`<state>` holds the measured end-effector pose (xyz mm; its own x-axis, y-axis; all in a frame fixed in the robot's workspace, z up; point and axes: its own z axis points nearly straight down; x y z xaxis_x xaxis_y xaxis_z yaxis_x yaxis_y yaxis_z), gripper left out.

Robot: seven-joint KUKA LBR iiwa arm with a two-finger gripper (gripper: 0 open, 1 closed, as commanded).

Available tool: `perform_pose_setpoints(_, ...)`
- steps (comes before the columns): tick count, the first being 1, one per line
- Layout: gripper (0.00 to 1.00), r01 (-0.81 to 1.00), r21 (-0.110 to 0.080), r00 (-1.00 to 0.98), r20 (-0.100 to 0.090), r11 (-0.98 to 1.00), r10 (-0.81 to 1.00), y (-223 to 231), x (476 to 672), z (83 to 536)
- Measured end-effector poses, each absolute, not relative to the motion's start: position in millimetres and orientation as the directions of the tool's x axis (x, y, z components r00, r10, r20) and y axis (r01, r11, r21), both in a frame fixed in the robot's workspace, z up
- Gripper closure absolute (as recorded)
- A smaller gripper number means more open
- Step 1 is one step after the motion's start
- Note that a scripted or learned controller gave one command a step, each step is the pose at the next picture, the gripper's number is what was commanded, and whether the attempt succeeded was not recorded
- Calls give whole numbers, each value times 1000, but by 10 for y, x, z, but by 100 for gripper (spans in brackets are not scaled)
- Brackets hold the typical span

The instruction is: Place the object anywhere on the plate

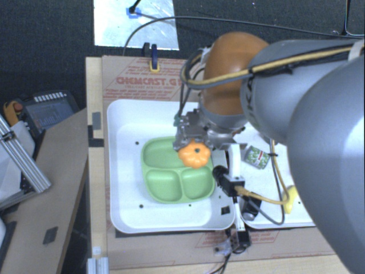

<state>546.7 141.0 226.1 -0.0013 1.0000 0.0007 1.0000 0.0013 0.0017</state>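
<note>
camera view shows the pincer (pixel 193 142) low over the green divided plate (pixel 171 178), with the small orange pumpkin (pixel 194 155) at its tip above the plate's right edge. whether it grips the pumpkin, i cannot tell. this looks like the placing step; next calls for letting go and lifting straight up.

Glossy smooth plastic green plate (pixel 171 178) in a matt white bin (pixel 122 170) (cardboard beneath).

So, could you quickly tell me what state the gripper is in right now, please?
Gripper: cannot be told; it sits just above the pumpkin, over the plate.
</note>
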Motion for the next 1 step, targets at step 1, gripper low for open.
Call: perform_pose_setpoints(1, 0, 1000, 1, -2, 0, 2, 1000, 1410, 5464, 2259)
